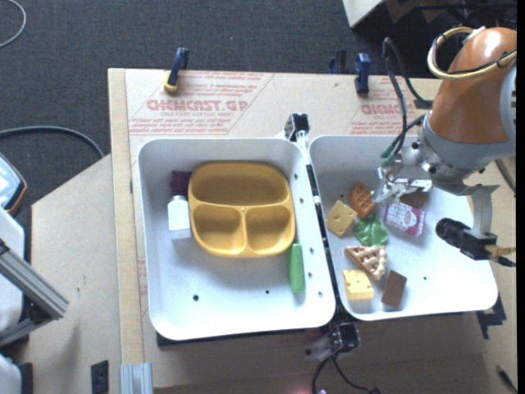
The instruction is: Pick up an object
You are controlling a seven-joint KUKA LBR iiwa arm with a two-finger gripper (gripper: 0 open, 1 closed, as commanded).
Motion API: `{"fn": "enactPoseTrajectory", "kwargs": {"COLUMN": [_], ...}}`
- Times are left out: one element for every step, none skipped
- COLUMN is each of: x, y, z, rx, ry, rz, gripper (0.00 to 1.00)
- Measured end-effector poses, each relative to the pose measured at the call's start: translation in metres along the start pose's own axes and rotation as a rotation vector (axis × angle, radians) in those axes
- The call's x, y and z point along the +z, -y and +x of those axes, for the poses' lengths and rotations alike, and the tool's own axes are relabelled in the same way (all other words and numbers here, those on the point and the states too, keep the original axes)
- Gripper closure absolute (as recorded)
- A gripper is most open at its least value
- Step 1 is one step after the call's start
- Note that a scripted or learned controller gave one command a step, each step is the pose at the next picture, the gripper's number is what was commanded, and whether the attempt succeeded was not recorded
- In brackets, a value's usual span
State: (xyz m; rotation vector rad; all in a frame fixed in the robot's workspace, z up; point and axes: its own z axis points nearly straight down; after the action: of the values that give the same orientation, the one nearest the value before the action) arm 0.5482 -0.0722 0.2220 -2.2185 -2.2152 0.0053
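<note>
My gripper (396,189) hangs over the back part of the right bin (459,298), open, with nothing between its fingers. Just below it lie a pink packet (404,218) and a round brown waffle cookie (362,198). Around them are a yellow cheese wedge (340,217), a green leafy piece (372,232), a waffle slice (367,259), a cheese block (358,285) and a brown chocolate bar (394,290).
The left bin (160,302) holds a yellow divided plate (241,208), a white bottle (178,217), a dark maroon item (180,180) and a green stick (296,268). The arm's orange band (476,89) rises at the right, and a black part (461,236) sticks out over the right bin's edge.
</note>
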Motion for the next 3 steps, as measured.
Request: {"fn": "enactPoseTrajectory", "kwargs": {"x": [0.008, -0.013, -0.010], "y": [0.050, 0.053, 0.060], "z": [0.013, 0.005, 0.009], "rx": [0.000, 0.000, 0.000], "ry": [0.000, 0.004, 0.001], "rz": [0.000, -0.011, -0.005], "gripper": [1.00, 1.00, 1.00]}}
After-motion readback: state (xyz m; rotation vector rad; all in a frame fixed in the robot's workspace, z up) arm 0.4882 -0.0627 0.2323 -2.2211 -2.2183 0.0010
